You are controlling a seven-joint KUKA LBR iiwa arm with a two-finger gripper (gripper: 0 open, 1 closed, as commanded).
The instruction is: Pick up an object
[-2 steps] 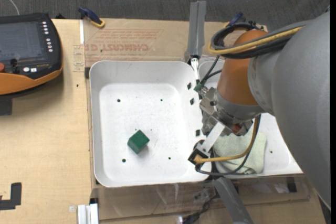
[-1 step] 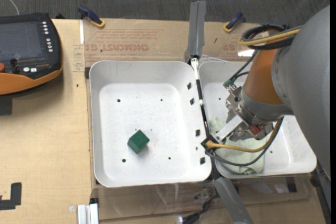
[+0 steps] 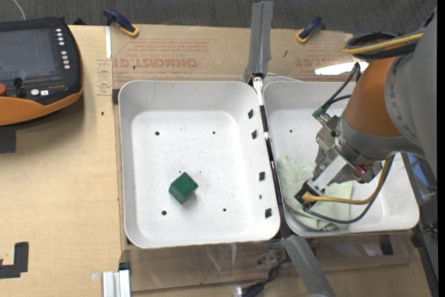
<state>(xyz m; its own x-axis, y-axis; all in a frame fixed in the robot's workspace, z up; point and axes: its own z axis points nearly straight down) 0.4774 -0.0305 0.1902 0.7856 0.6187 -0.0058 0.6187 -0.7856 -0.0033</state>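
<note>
The gripper (image 3: 332, 167) hangs low in the right bin (image 3: 396, 219), over a pale greenish soft thing (image 3: 288, 167); open or closed, I cannot tell. A green cube (image 3: 183, 188) lies in the left bin's (image 3: 139, 104) near half. This looks like the grasp step; next comes a firm close and lift

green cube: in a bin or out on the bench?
In. The green cube sits on the floor of the view's left bin, inside its white walls and apart from them.

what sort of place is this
Most likely a robotics lab or test cell: a robot arm reaches over two white bins, a teach pendant lies beside them, and clamps hold cardboard down.
</note>
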